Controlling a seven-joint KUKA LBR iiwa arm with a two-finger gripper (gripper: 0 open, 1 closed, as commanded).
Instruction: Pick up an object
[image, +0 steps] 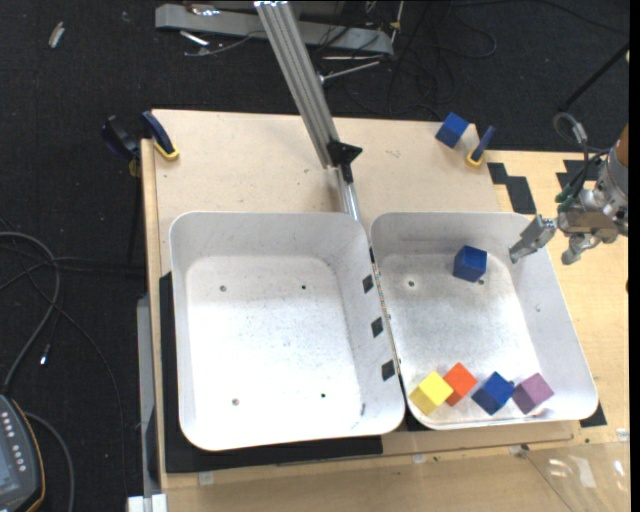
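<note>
My gripper (553, 244) hangs at the right bin's far right edge, its two fingers spread open with nothing between them. A blue cube (469, 263) lies in the right bin (440, 230), a short way left of the fingers. Along that bin's near edge sit a yellow cube (432, 392), an orange cube (460, 380), another blue cube (493, 391) and a purple cube (532, 392), close together in a row.
The left bin (190, 300) stands beside the right one. A blue cube (452, 129) rests on the bench at the back right by a clamp (480, 143). A metal pole (305, 85) slants over the back of the bench.
</note>
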